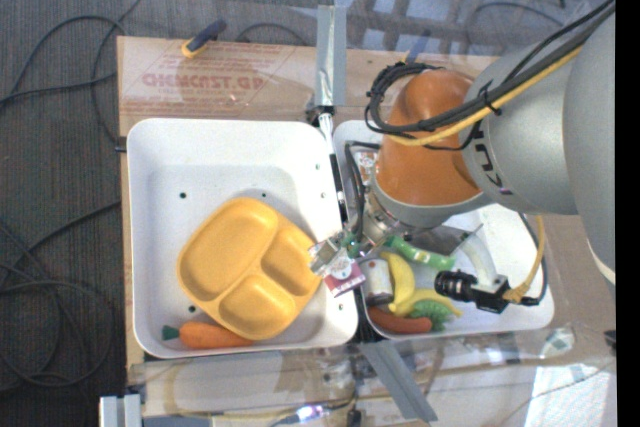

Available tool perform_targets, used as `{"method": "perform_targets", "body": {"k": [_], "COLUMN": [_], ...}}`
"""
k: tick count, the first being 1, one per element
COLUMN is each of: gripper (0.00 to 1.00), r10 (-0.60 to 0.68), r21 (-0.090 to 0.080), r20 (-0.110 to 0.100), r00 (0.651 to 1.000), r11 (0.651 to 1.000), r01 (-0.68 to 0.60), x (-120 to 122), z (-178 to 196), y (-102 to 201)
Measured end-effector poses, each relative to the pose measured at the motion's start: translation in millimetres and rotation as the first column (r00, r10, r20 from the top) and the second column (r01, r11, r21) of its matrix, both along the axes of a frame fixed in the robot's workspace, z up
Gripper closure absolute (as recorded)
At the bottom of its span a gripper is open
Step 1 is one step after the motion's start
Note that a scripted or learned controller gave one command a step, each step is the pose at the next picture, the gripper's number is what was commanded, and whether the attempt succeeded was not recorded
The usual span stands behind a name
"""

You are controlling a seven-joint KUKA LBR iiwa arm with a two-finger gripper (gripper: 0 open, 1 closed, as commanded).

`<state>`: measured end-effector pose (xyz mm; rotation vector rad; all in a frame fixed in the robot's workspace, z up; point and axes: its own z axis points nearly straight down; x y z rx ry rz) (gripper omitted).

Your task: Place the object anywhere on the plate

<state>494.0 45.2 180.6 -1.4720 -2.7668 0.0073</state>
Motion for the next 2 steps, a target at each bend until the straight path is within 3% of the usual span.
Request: {"method": "perform_targets", "body": {"k": [1,2], "gripper": [1.00,0.00], "r10": [0.076,0.076], "r21": [-0.001,0.000], "r20": [0.001,0.001], "r00": [0.997,0.997], "r11": [0.997,0.997], "r01": [-0.076,-0.076], "x": [38.4,38.5], "z": [-0.2,-0.1], "y": [57.8,57.7]}}
